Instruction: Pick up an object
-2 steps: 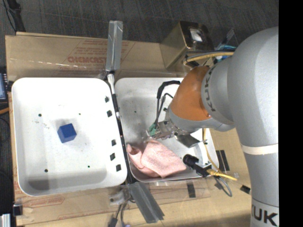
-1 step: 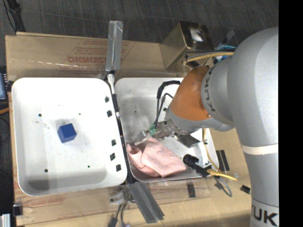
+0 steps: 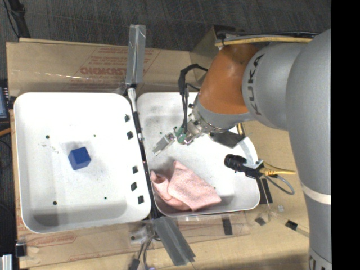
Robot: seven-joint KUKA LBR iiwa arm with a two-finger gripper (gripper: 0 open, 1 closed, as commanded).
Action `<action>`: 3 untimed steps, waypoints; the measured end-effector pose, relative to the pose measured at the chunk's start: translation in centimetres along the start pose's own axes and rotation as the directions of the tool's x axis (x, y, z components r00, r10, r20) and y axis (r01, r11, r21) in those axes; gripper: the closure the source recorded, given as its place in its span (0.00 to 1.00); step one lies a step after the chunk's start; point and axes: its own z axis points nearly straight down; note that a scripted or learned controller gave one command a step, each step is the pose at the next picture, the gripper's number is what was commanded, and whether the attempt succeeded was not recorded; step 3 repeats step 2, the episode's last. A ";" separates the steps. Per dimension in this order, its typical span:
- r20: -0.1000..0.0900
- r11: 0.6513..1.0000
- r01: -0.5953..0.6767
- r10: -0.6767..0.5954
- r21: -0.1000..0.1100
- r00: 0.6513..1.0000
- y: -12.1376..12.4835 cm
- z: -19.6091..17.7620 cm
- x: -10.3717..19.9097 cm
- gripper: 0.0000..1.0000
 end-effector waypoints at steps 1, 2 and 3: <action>-0.003 0.999 -0.034 0.034 0.003 0.999 -6.1 9.8 -3.0 0.00; -0.006 1.000 -0.030 0.030 0.006 1.000 -6.0 9.0 -2.9 1.00; -0.006 1.000 -0.030 0.030 0.006 1.000 -6.0 9.0 -2.9 1.00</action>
